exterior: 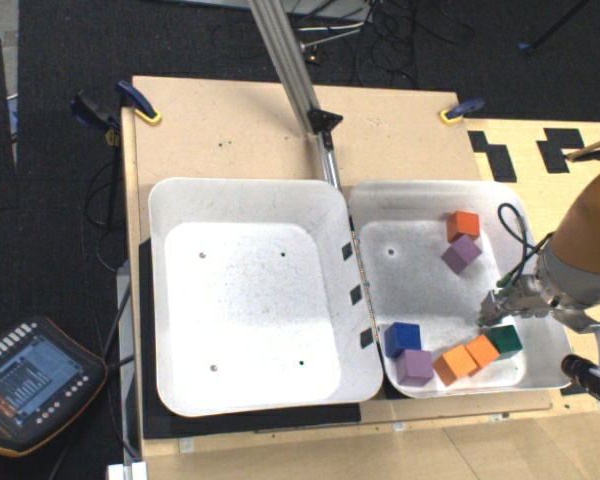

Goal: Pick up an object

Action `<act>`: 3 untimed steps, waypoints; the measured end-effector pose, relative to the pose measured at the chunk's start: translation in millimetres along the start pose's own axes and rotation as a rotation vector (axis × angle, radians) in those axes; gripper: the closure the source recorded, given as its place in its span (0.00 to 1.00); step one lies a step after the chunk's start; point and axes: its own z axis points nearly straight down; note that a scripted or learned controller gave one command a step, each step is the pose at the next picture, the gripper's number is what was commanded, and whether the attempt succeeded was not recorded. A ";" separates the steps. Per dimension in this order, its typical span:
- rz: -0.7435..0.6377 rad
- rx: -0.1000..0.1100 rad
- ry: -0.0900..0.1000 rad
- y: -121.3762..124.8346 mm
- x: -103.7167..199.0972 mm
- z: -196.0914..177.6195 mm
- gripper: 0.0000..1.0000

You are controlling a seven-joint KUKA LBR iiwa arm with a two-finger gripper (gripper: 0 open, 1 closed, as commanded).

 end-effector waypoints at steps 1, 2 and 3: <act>-0.004 -0.005 -0.002 -1.3 8.6 -57.6 1.00; -0.005 -0.006 -0.003 -0.5 9.2 -121.4 1.00; -0.004 -0.002 -0.002 0.9 9.2 -141.4 1.00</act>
